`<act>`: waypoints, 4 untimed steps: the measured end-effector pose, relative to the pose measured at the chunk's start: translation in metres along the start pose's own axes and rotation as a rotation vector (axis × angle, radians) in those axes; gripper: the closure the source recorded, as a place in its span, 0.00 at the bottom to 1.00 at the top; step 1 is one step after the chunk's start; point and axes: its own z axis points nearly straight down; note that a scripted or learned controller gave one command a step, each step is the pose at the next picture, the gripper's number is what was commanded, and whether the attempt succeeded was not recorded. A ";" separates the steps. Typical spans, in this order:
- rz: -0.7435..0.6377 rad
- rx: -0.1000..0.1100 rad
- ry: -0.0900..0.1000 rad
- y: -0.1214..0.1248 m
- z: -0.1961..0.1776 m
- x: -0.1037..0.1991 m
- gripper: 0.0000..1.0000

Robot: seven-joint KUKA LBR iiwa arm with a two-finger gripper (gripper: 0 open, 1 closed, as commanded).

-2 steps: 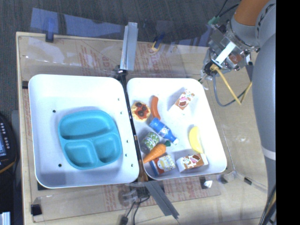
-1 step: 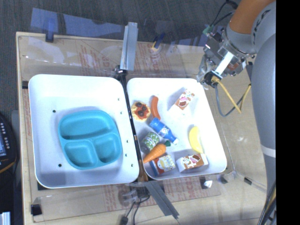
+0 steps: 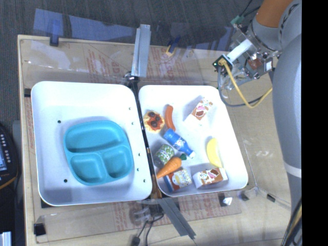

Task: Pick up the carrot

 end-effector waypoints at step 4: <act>0.029 0.004 -0.005 0.012 0.034 -0.005 1.00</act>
